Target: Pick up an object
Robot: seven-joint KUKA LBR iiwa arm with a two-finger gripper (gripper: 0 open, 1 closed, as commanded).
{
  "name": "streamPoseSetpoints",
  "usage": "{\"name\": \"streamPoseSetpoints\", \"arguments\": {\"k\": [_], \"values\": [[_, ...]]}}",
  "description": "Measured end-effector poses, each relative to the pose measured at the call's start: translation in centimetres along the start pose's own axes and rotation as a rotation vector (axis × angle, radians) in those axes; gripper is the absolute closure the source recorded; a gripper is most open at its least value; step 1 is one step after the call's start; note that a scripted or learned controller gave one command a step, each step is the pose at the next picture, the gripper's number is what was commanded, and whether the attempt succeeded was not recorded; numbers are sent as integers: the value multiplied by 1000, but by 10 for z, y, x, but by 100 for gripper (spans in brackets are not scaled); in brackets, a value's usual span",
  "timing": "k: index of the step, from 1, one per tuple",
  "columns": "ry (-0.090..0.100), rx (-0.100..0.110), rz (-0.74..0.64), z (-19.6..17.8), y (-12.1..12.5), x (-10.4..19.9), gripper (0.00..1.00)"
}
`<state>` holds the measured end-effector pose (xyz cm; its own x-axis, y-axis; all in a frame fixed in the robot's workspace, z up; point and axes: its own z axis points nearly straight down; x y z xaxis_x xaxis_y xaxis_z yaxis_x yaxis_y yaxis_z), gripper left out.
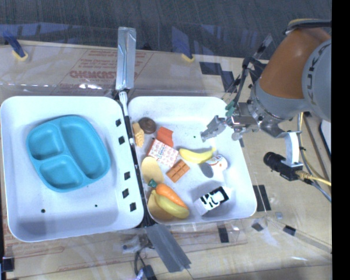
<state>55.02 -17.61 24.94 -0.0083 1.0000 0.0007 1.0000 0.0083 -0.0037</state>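
Claw above right bin; banana just below.

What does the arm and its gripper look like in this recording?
The arm is grey with a broad orange band above the wrist. Thin dark cables run along its wrist. The gripper is small, grey metal, with two slim fingers.
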Motion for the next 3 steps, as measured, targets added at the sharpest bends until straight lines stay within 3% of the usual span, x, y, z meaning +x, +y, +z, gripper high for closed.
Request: {"name": "streamPoseSetpoints", "arguments": {"k": [1,2,3], "values": [[3,8,-83,107,-44,41,0],[-13,-36,-201,147,-63,69,0],[-3,-10,-247,155,9,65,0]]}}
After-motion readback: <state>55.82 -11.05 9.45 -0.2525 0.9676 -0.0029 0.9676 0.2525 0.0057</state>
